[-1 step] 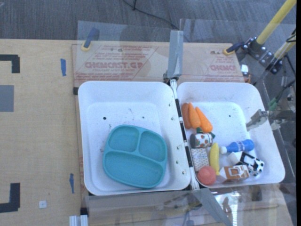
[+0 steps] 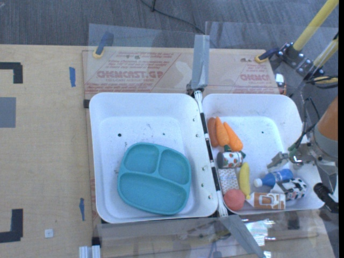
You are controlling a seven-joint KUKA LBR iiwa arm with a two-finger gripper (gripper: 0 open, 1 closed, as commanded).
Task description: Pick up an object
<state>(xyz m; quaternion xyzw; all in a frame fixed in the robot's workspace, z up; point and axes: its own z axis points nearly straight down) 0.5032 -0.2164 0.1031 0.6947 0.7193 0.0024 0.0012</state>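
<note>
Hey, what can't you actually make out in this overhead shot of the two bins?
- Grey metal pincer over the right shallow white bin: too small to tell whether open or shut.
- Grey arm with orange band: cut off by the right edge.
- Small orange-labelled carton: print too small to read.

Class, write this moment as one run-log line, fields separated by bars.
task: pick up an object | gripper: over right bin, above blue bottle | held: nothing visible | left bin: teal divided plate

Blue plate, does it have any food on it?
Empty. The blue plate lies flat in the left bin, and all three sections show bare blue. The toy food sits in the right bin.
</note>
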